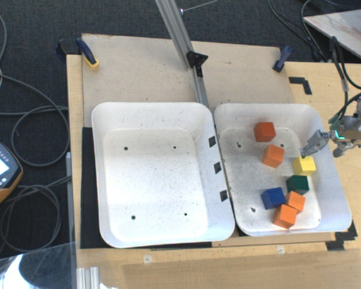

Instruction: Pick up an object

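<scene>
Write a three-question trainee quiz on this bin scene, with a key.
1. True or false: every block lies in the right bin.
2. How many orange blocks are there?
3. Which block lies nearest the gripper? A blue, B yellow, C green.

Key:
1. True.
2. Four.
3. B, the yellow block; the green block and the blue block lie farther off.

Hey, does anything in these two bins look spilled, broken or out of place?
Nothing stands out. All seven blocks sit loose inside the right bin, none spilled over its rim. The left bin looks undamaged. The gripper hangs over the right bin's right edge, near the yellow block.
</scene>
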